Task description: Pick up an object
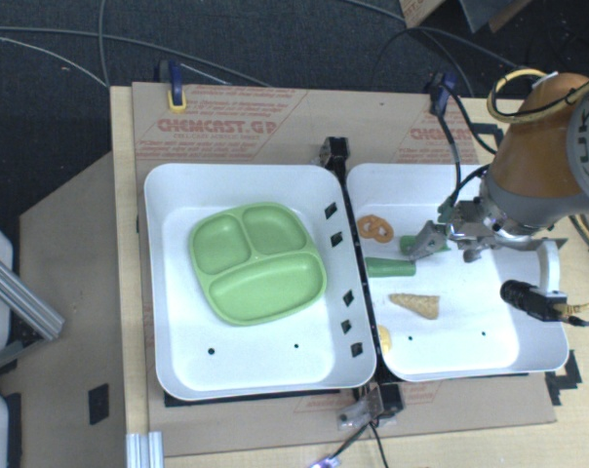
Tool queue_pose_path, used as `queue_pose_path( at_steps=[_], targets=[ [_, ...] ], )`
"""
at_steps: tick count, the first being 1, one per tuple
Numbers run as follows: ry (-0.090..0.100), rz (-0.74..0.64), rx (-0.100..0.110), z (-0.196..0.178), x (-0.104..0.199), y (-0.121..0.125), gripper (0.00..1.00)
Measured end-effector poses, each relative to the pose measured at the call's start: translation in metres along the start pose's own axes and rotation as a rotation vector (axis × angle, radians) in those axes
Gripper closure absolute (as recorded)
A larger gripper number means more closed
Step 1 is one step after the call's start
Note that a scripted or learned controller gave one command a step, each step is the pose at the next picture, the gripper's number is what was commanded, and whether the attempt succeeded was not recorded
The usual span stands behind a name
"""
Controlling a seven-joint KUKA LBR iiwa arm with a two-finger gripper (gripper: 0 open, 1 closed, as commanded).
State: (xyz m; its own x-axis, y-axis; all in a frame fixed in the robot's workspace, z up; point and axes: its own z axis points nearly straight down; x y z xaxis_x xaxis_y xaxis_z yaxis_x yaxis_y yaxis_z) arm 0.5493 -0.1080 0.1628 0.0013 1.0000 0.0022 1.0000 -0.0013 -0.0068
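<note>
Grey two-finger gripper [423, 243] hangs low in right shallow white bin [490, 359]; finger state cannot tell. Green stick-shaped plastic piece [380, 267] lies just below-left of it, brown pretzel-shaped toy [375, 228] to its left, tan wedge-shaped chip [415, 304] below. Judgement: centre over one piece, align across its narrow side, descend straight, keep off the bin wall.

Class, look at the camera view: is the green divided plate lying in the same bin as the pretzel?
No: the green divided plate lies in the left bin, while the pretzel lies in the right bin.
</note>
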Motion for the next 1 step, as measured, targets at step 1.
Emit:
queue_pose_path(
  at_steps=[1],
  targets=[
    [0.0,-0.001,-0.002,0.0499,0.007,-0.0078,0.0]
  ],
)
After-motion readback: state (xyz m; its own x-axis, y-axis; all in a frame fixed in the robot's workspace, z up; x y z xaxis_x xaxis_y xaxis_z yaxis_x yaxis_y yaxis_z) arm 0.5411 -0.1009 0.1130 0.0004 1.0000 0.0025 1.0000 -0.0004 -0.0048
